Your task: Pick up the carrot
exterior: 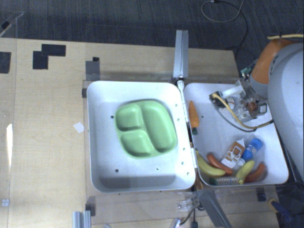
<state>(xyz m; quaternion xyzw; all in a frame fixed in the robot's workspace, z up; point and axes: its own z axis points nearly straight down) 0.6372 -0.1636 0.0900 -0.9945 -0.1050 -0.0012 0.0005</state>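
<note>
Orange carrot hugs the right bin's left wall; probably light, stiff, smooth; take its exposed mid-body crosswise; gripper state impossible to tell

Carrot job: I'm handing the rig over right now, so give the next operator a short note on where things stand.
Gripper: over the upper right of the right bin, near its far edge; nothing seen between its fingers, and whether they are open or shut cannot be told.
Carrot: lying in the right bin against its left wall, next to the divider, apart from the gripper.
Other items: bananas, a sausage, a bottle and more piled in the bin's near corner. Green tray in the left bin.
Done: nothing; carrot not grasped.
Left: move to the carrot, grasp, lift.
</note>
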